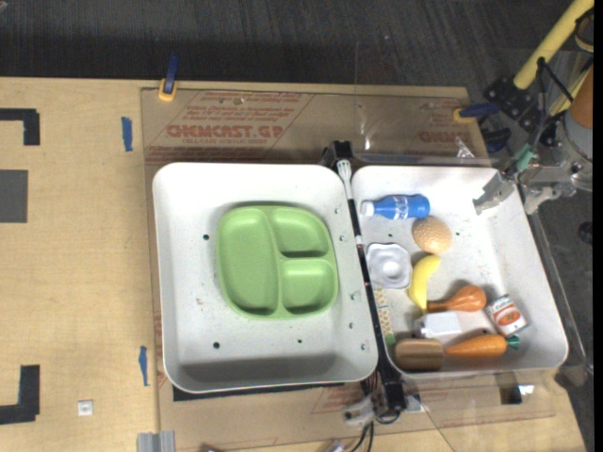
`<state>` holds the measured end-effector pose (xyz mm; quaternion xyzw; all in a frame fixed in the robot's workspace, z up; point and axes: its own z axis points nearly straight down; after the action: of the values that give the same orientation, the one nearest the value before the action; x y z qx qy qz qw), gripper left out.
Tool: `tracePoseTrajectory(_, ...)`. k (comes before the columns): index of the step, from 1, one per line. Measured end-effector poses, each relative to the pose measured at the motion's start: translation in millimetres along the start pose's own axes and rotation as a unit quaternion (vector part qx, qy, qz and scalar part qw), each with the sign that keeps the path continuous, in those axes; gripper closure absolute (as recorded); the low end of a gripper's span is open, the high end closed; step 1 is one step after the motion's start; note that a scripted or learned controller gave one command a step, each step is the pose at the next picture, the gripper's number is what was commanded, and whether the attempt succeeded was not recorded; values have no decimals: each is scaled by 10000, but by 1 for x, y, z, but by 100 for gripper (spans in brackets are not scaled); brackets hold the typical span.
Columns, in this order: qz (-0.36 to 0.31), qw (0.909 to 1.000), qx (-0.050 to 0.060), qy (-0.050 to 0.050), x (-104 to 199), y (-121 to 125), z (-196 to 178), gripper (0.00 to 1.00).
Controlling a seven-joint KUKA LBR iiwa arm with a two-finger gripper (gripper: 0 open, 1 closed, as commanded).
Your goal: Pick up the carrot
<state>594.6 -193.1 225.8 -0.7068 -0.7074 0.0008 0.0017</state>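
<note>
The near rim of the left bin (273, 377) lies closest to the viewer; inside this bin sits a green divided plate (278, 259), roughly central. The right bin (542, 281) holds a crowded group along its left and near sides. At its far left lies a blue bottle (398, 206) on its side, with a tan round item (432, 234) just beside it. Nearer sit a white cup (388, 265) and a banana (423, 280). The carrot (478, 347) lies flat against the near wall of the right bin, right of a brown block (418, 353). The gripper (497, 191) hangs over the far right corner of that bin, well apart from the carrot; finger state cannot be determined.
</note>
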Motion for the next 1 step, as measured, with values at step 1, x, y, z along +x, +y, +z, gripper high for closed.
tracePoseTrajectory(1,-83,10000,35,6,-5,-48,112,0)
